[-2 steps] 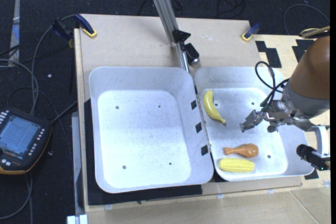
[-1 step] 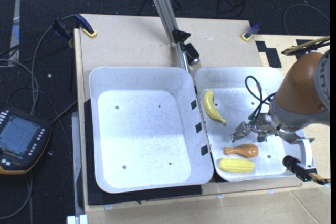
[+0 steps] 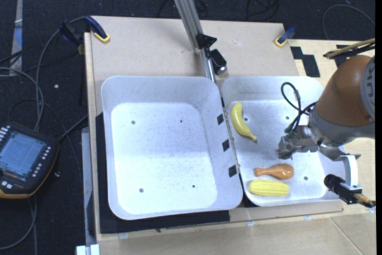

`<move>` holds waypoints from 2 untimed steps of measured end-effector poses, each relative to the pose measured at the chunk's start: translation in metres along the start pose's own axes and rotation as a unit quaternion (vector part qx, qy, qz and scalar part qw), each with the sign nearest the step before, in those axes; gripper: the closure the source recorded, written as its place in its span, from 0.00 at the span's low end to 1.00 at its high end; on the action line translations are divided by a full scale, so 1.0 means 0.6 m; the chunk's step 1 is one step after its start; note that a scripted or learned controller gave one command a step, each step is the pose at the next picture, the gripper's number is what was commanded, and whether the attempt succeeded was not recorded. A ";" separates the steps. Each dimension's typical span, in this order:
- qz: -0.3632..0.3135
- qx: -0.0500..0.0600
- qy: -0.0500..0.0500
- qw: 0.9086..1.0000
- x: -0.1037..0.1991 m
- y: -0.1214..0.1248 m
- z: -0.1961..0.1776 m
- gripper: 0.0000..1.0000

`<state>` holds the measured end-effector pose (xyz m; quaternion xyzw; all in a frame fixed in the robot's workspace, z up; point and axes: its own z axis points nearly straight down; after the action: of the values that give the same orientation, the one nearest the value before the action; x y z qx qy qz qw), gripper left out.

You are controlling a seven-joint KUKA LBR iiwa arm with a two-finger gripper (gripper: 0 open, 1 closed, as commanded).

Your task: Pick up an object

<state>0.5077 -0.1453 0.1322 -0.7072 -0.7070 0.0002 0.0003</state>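
Corn cob (image 3: 269,189) beside drumstick (image 3: 276,172), banana (image 3: 240,121) beyond, pincer (image 3: 286,149) above.

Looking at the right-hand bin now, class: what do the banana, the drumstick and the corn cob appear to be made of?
Banana: probably moulded plastic, with a smooth, even yellow surface.
Drumstick: likely plastic too, uniform orange-brown with a slight sheen.
Corn cob: seemingly plastic, bright yellow; any kernel texture is too small to tell.
All look like toy food.

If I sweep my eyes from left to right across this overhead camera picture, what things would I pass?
Handheld control pad on the floor → left white bin → banana → gripper → orange-banded arm. The corn cob and the chicken drumstick lie between banana and gripper, overlapping left to right, so I leave them unordered.
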 end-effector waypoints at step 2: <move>0.000 -0.001 0.000 1.000 0.009 0.003 -0.119 1.00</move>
<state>0.5098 -0.1397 0.2035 -0.7069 -0.7073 -0.0003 -0.0004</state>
